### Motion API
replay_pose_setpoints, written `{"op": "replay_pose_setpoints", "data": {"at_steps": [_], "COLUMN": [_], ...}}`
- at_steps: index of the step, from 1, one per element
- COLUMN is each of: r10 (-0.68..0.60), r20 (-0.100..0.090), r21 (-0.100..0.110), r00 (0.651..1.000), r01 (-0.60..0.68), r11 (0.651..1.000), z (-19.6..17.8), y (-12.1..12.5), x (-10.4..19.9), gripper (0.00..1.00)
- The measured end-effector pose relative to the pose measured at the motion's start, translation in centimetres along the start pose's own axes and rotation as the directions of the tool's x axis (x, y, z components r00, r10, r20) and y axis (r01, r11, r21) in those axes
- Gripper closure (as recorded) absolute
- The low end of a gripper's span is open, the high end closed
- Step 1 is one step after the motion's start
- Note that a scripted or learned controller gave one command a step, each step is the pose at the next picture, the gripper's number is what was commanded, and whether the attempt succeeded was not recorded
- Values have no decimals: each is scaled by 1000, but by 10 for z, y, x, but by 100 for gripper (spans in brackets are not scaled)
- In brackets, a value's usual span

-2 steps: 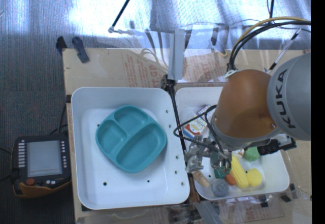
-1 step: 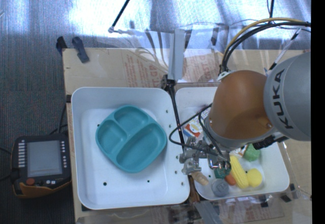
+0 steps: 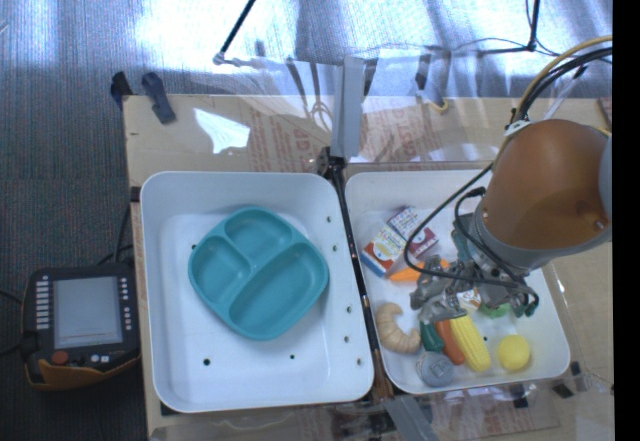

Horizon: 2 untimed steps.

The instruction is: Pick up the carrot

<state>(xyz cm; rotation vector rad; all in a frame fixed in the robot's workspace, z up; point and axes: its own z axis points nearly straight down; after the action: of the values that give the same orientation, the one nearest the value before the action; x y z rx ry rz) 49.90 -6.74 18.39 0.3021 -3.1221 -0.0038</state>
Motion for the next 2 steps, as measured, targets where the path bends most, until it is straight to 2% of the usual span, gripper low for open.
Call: {"op": "replay_pose_setpoints", "data": {"at_steps": [1, 2], "r10": [-194, 99], "r20": [4, 6], "r21": [1, 0], "r00": [981, 995], "r01": [194, -99], "r11": [981, 995], "z": [96, -3], "y": [-25, -5], "x": [-44, -103], "gripper": [100, 100]}}
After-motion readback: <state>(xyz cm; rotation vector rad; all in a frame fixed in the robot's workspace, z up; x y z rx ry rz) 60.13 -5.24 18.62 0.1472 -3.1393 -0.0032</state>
